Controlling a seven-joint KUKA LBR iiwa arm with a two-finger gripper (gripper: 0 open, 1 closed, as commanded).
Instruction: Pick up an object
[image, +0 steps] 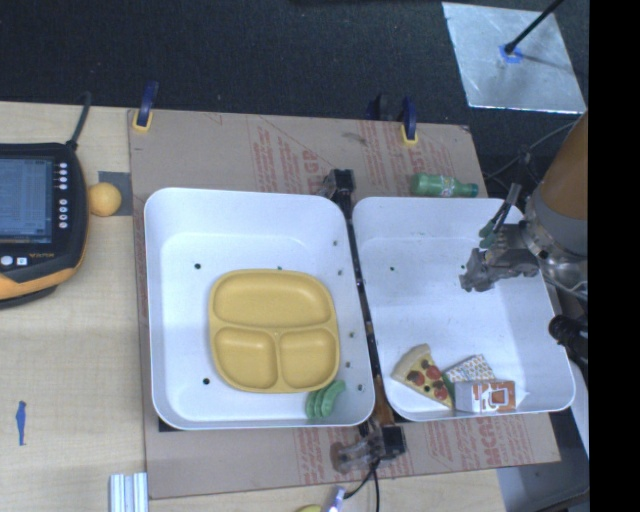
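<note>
Nearest the camera, in the right bin, a pizza slice toy and a small carton are found along the near edge, just beside each other. A green toy is set at the near right corner of the left bin, touching a yellow divided plate. The gripper is seen over the right bin's far right part, nothing visibly held; whether its fingers are spread cannot be told

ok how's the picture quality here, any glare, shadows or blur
Camera view: lighting is even; the left bin is bright white, mildly washed out; the yellow tray casts a soft shadow; the gripper looks soft and slightly blurred; the floor above the bench is dark.
</note>
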